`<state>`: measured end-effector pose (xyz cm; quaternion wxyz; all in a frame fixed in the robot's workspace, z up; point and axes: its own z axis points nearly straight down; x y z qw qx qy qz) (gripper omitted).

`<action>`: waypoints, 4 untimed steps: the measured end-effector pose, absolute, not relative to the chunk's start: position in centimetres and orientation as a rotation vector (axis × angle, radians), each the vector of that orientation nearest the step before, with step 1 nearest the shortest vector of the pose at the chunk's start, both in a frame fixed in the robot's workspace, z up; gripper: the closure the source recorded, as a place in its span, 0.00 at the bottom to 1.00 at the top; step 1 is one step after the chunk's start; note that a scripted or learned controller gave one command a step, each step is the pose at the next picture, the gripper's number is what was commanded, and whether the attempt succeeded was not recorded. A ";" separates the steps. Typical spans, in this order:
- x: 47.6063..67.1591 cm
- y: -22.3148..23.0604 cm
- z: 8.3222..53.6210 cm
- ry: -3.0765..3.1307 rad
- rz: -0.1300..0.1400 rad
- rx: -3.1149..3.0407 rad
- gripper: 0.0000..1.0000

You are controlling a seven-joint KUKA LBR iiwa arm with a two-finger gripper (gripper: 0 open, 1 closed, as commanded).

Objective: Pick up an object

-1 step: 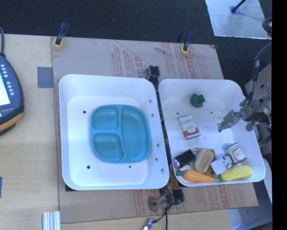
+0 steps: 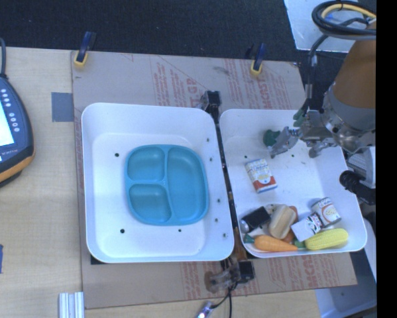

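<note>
**End effector low in the right bin**

A small carton (image 2: 260, 175) lies mid-bin, just below and left of the end effector (image 2: 297, 141). The grey arm (image 2: 350, 91) reaches in from the right, wrist low over the right bin (image 2: 238, 177). A dark green object (image 2: 271, 137) sits at its left.

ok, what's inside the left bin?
Just the blue divided plate, lying flat near the middle of the left bin, its three compartments bare. Whatever bin floor sits under the plate is covered. The other items lie in the right bin.
</note>
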<state>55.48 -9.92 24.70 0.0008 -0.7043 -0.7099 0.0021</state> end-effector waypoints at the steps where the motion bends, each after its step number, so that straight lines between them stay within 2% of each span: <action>1: 54.0 -10.5 10.1 -2.225 0.008 -2.212 0.00; 2: 55.8 -9.9 9.2 -2.228 0.005 -2.213 0.00; 3: 55.8 -10.0 10.2 -2.233 0.011 -2.207 1.00; 4: 58.5 -3.5 19.2 -2.225 0.002 -2.214 1.00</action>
